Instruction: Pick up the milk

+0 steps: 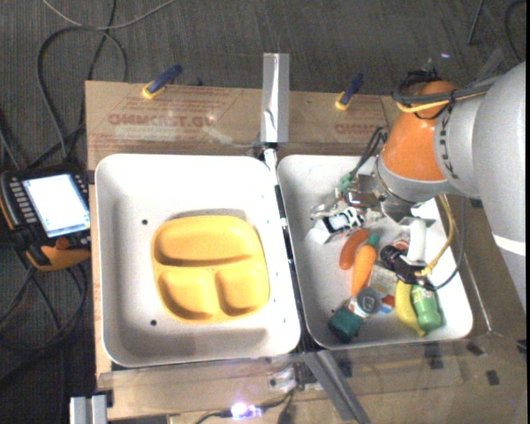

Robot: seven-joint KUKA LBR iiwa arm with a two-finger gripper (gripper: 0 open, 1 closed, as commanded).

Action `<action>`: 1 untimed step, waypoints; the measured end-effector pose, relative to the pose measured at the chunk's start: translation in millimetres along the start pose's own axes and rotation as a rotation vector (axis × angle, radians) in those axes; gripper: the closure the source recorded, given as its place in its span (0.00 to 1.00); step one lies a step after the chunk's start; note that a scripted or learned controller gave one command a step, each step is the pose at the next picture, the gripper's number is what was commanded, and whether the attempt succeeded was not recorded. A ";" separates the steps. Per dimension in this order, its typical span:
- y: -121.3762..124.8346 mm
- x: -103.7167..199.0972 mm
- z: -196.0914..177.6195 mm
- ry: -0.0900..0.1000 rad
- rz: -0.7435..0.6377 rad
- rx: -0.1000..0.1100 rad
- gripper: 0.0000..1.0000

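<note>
The milk (337, 222), a small white carton with black and blue patches, sits right at the tip of the claw (329, 209). You cannot tell whether the claw is wide, narrow or gripping. The carton's print is too small to read.

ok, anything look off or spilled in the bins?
Nothing spilled or broken. The yellow tray lies slightly askew in the left bin; items in the right bin, a carrot among them, are heaped together.
</note>
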State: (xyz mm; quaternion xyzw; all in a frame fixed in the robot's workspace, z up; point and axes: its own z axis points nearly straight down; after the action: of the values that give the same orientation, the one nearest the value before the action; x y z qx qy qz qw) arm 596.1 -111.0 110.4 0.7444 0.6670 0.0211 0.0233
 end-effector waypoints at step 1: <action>3.8 4.6 0.6 -0.002 -0.009 0.002 0.00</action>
State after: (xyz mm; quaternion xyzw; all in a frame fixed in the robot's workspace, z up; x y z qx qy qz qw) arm 600.4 -106.8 110.0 0.7413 0.6705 0.0196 0.0235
